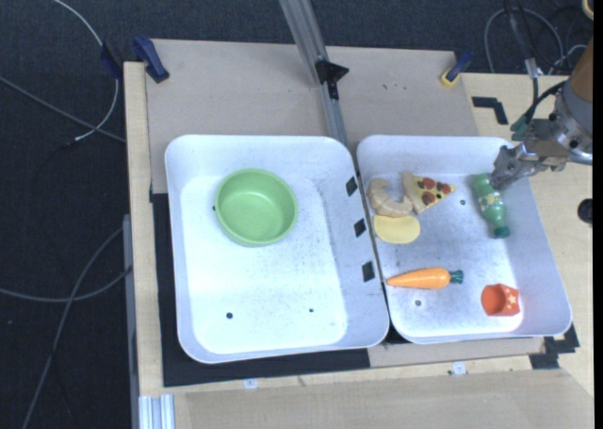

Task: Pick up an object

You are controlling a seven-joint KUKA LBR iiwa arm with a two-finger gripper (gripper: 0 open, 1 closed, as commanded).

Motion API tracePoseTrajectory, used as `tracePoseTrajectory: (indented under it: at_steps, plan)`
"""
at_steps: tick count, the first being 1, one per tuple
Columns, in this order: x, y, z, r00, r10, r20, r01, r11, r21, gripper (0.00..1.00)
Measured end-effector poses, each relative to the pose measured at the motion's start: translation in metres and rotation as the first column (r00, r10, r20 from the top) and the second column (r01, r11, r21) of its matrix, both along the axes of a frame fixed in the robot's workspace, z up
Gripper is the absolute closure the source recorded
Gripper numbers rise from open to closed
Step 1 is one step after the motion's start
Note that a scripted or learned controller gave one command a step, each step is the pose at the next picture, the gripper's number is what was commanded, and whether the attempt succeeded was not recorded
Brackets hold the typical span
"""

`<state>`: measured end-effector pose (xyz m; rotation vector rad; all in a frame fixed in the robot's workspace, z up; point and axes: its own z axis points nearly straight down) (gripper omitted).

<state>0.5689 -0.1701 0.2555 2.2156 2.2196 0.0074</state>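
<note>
bench (236, 97): tan board, laid on dark carpet | left bin (188, 229): white, set on bench beside right bin (542, 257), rims touching at centre | black mat (170, 361): seen under left bin's front and left edges | blue clamp (151, 57): fixed at far-left corner | yellow clamp (457, 67): fixed at far-right corner

Blue clamp (149, 59), yellow clamp (457, 67) on board's back corners; cables (57, 149) on floor.

Green bowl (255, 206), orange carrot (420, 278), green bottle (490, 206), white bins (283, 323).
</note>
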Motion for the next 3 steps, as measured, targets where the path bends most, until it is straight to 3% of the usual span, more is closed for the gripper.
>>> tracePoseTrajectory:
  at_steps: [1, 3]
  plan:
    - [0.01, 0.052, -0.013, 1.0, 0.004, -0.014, -0.004, 1.0, 0.006, 1.0]
    - [0.028, 0.156, -0.03, 1.0, 0.004, -0.015, -0.004, 1.0, 0.006, 1.0]
